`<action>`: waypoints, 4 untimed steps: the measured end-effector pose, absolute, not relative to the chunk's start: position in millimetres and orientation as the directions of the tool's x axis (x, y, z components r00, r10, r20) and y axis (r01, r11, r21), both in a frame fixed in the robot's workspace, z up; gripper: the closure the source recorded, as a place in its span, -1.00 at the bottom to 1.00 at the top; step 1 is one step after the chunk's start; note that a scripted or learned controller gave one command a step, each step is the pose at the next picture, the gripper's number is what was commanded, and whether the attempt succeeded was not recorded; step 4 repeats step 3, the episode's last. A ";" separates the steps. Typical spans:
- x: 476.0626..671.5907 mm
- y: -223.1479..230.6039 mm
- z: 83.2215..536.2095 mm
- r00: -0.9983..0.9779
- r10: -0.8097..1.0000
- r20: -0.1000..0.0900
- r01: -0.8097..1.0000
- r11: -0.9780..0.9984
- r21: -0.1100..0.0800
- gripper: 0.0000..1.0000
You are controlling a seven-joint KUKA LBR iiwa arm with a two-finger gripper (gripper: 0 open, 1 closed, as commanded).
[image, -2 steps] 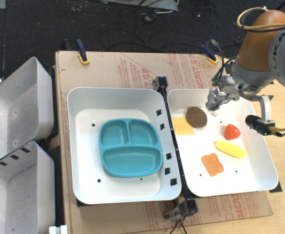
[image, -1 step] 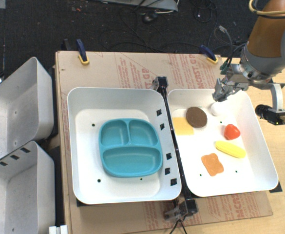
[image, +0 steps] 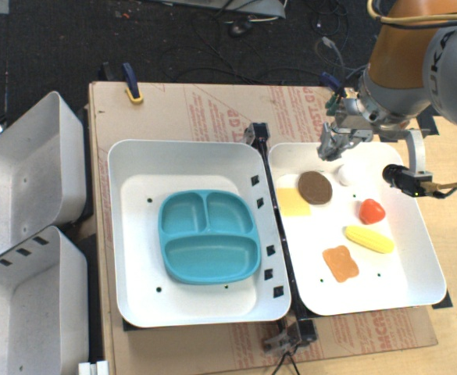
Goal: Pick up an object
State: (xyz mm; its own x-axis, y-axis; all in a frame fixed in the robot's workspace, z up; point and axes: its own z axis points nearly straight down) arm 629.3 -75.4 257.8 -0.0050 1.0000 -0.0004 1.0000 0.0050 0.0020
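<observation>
The right bin [image: 415,280] holds a round brown patty [image: 315,187], a yellow cheese slice [image: 293,202], a red tomato-like piece [image: 372,211], a yellow banana [image: 369,239], an orange toast-shaped piece [image: 340,263] and a small white piece [image: 343,174]. My gripper [image: 331,148] hangs over the bin's far left part, just above and behind the patty. Nothing shows between its fingers, and its lower end is too small and dark to read.
The left bin [image: 126,209] carries a teal divided tray [image: 209,236]. A black divider with clips [image: 271,209] runs between the bins. Two empty-looking white tubs [image: 25,209] stand at the far left. The grey and orange arm [image: 415,45] fills the upper right.
</observation>
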 end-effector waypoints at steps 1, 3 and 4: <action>627.5 -27.6 260.4 -0.007 1.000 0.001 1.000 0.007 0.000 1.00; 631.8 81.8 232.9 -0.007 1.000 0.000 1.000 0.007 -0.001 1.00; 631.8 81.8 232.9 -0.007 1.000 0.000 1.000 0.007 -0.001 1.00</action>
